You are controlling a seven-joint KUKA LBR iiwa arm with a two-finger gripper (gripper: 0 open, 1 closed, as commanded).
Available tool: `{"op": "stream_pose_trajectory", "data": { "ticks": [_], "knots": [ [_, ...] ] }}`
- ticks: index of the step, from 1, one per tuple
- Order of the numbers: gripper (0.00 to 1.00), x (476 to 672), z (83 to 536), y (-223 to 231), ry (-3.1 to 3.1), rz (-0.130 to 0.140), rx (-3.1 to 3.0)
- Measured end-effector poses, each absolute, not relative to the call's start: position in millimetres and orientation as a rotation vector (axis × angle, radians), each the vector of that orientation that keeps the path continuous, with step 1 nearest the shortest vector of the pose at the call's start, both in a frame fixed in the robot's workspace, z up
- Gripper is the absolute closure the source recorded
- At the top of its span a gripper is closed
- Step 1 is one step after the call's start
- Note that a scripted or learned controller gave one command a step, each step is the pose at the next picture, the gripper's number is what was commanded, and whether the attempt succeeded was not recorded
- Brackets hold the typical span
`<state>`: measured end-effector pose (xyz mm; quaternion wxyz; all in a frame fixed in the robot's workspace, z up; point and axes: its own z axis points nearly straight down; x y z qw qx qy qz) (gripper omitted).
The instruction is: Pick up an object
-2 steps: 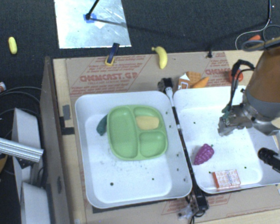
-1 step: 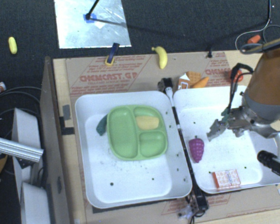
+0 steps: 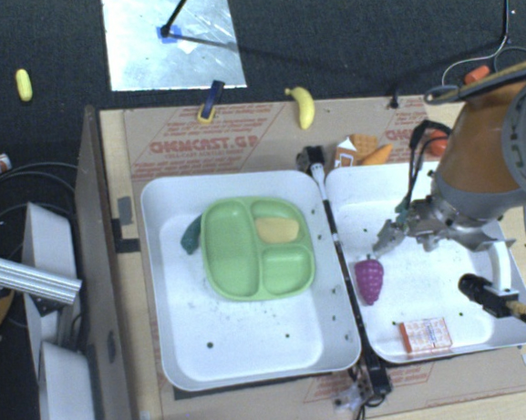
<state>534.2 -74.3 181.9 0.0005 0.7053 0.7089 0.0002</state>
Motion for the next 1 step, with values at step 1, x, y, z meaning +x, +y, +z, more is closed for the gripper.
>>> {"op": "stream_pose_trajectory", "data": {
  "ticks": [1],
  "knots": [
    [0.0, 549.9, 80.3, -83.9, 2.222, 0.0, 2.221]
  ]
}}
